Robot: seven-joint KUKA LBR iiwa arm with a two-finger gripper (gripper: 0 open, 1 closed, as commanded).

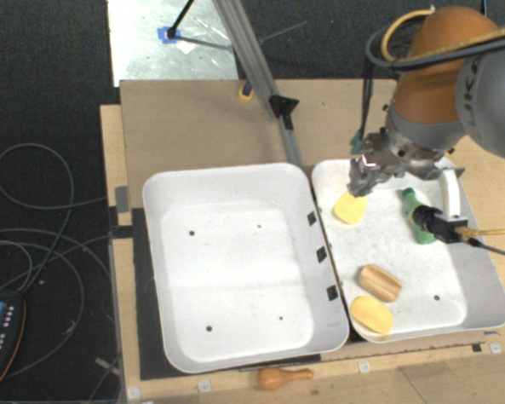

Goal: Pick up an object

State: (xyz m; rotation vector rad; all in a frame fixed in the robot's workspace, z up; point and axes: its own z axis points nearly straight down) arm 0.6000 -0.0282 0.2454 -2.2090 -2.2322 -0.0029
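Observation:
The right bin [480,298] holds a pale yellow wedge [348,209] near its far left, a green object [417,218] toward the right, a tan roll [380,283] and a yellow round piece [371,315] near the front. My gripper [360,184] hangs low over the far part of this bin, its dark tip just above and touching the yellow wedge's upper edge. Its wrist and the orange band [438,57] rise behind it.
The left bin [231,266] lies beside the right one, with dark clips along the shared edge. A small orange-brown object [283,376] rests on the bench in front of the bins. A grey pole [257,60] slants across the back. Cables lie on the floor at left.

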